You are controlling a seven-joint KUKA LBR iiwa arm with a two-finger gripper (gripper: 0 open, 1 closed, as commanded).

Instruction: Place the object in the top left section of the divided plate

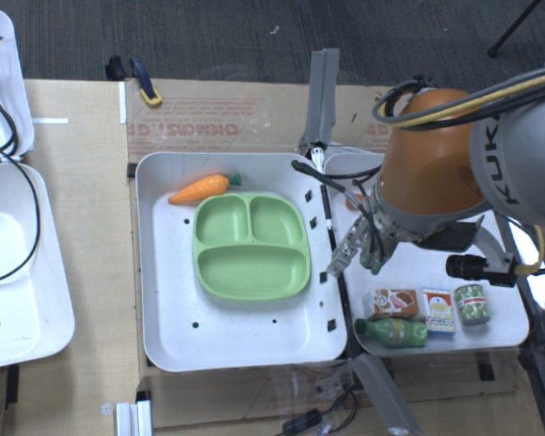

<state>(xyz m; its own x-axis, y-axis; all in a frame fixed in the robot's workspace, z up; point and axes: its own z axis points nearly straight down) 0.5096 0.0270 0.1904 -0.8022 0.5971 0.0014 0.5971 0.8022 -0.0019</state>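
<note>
Camera view, looking down at a slant on a brown surface (82, 153) bearing two white bins side by side. In the left bin (159, 271), a green divided plate (252, 243), lying flat near the middle: two small sections along its far side, one long section along the near side. Just beyond the plate's top left corner, a carrot (200, 188), orange with a green stub, lying on the bin floor outside the plate, right beside its rim, tip pointing left. Reaching in from the right, the grey arm (518, 153) with its orange band (431, 153), wrist hanging over the left edge of the right bin (504, 330). Jaws pointing down by the wall between the two bins, seemingly parted, nothing seen between them. Along the near side of the right bin, a row of small goods: a flat packet (395, 302), a small carton (438, 310), a little can (472, 303), and a green bottle (395, 332) lying on its side in front of the packet.
</note>
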